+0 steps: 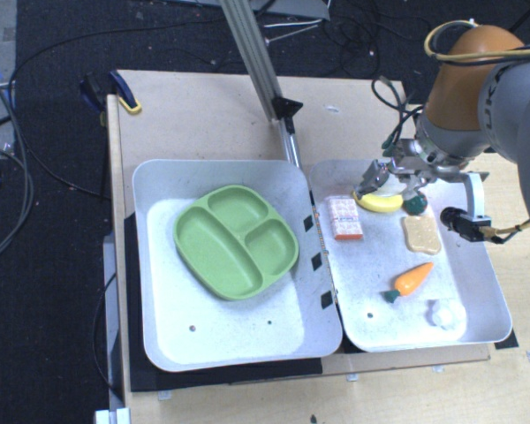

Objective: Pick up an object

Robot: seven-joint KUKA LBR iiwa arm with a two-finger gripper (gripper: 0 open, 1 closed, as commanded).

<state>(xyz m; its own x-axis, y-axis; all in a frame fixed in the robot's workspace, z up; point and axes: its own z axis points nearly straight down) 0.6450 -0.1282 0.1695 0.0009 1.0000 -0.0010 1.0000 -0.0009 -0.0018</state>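
A robot arm's gripper (390, 177) hovers over a toy banana (379, 202) lying at the far end of the right bin (477, 325); whether its fingers are spread cannot be told. The banana looks light, stiff and smooth, likely slippery, best pinched across its narrow curved middle.

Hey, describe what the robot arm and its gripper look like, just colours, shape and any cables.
The arm is rounded and grey, with a broad orange band above the wrist and a thin yellowish cable looped over it. The gripper is a small metallic assembly with dark parts, and a black cable runs near it.
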